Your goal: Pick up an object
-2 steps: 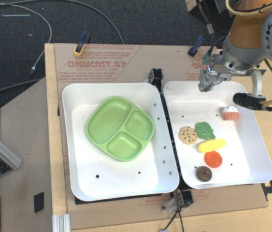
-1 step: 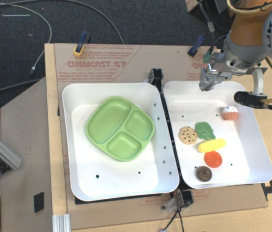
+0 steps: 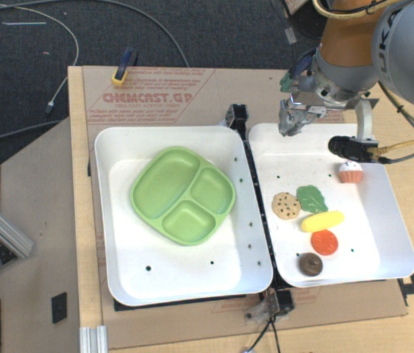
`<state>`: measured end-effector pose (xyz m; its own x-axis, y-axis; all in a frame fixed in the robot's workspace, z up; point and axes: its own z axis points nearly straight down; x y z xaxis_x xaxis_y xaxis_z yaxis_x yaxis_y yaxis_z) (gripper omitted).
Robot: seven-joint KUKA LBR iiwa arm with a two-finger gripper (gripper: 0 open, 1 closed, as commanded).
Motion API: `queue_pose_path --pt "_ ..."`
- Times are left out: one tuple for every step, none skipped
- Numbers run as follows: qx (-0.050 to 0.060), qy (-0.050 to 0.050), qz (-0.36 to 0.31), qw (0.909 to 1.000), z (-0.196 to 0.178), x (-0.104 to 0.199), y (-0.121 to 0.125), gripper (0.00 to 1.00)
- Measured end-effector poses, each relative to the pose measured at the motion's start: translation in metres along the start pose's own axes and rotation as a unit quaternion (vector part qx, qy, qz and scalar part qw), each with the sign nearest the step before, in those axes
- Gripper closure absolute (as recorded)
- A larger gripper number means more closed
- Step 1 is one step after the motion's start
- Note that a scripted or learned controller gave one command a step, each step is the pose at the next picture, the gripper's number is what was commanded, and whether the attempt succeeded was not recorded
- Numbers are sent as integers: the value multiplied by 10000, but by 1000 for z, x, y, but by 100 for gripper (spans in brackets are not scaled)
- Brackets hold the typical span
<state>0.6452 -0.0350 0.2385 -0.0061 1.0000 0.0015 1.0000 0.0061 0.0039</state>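
Observation:
The right bin holds several small toy foods: a chocolate-chip cookie, a green leaf, a yellow banana-like piece, a red tomato, a brown doughnut and a pink-and-white cupcake. My gripper hangs over the far left corner of this bin, well above and behind the cookie. Nothing shows between its fingers.
The left bin holds a green divided plate. A black clamp sits between the bins at the far edge. A black part with a cable juts out beside the cupcake. A blue-yellow clip lies on the cardboard.

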Motion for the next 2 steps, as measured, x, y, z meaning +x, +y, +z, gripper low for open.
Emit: queue_pose_path --pt "41 8 -2 10000 13 59 -11 100" --pt "42 4 5 10000 21 108 -22 100"
